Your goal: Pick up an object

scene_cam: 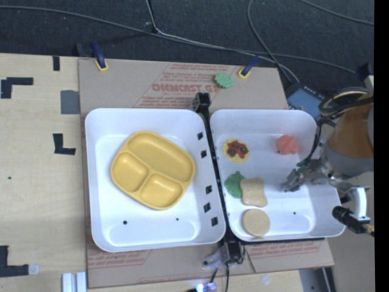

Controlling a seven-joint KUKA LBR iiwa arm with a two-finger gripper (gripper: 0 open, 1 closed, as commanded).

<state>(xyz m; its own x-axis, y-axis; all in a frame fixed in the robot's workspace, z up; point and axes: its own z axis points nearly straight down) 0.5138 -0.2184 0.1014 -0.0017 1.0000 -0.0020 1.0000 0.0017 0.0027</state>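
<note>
Dark carpet (200,11), black cables (182,38), wooden bench (36,181)

Even overhead light fills the room, bright enough that the two white bins (97,163) nearly wash out, with soft glare on their rims. Shadows are faint and short. The picture is slightly soft and grainy, and the dark floor (200,11) stays dim.

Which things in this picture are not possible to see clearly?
- Gripper, camera view: small and dark, its finger state cannot be read.
- Arm: cut off by the right edge.
- Green piece: partly covered by the bread slice.
- Small pizza: toppings too small to identify.
</note>
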